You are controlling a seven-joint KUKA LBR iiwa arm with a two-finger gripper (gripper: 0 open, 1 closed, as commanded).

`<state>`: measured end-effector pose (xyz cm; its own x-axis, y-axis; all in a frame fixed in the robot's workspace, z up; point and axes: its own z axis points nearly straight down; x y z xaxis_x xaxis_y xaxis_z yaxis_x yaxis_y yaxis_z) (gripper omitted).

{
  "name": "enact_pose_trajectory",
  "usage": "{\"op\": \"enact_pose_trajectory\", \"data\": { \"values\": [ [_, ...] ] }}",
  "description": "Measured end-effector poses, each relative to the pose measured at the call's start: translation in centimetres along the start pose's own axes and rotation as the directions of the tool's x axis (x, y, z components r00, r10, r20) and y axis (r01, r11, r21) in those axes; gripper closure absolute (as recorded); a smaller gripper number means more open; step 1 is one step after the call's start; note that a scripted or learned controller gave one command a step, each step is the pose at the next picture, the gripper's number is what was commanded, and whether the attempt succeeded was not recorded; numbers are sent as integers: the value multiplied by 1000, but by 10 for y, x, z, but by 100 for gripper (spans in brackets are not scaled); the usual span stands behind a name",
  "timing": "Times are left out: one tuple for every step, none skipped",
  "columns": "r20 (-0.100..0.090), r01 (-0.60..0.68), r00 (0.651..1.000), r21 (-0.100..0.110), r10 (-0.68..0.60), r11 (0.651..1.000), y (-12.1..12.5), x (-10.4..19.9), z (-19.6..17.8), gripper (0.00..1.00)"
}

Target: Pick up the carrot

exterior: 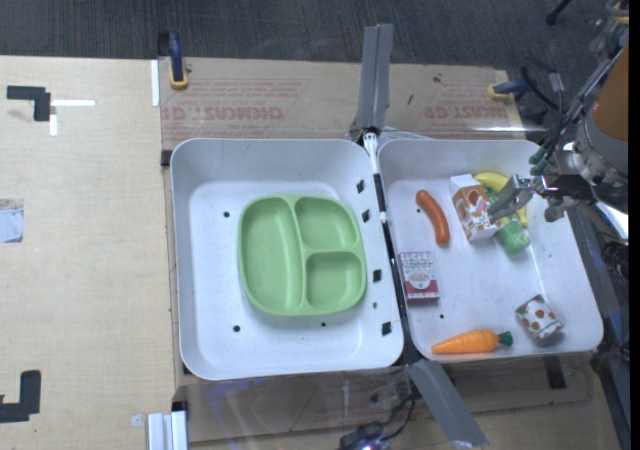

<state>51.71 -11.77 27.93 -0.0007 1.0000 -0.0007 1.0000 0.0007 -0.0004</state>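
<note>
The arm (612, 128) is cut off by the right edge, so we see little above its wrist. Near the back right corner of the right bin (590, 333), the gripper (507, 201) overlaps a banana (490, 179) and a green item (514, 237), each partly hidden; we cannot identify the green item. The print on the carton (470, 209), the small box (419, 276) and the spotted packet (539, 317) is too small to read.

The carrot (470, 341) lies along the lower edge of the right bin (580, 268), well below the gripper (512, 196) at the upper right. Near the gripper sit a carton (470, 210) and banana (492, 180). A green plate (302, 256) fills the left bin (200, 238).
</note>
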Motion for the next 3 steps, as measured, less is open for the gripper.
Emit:
{"op": "enact_pose_trajectory", "data": {
  "values": [
    [0, -161, 987, 2, 161, 987, -40, 56, 88, 0],
    [0, -163, 987, 2, 163, 987, -39, 56, 78, 100],
    [-1, -249, 968, 1, 249, 968, -39, 115, 87, 100]
  ]
}}
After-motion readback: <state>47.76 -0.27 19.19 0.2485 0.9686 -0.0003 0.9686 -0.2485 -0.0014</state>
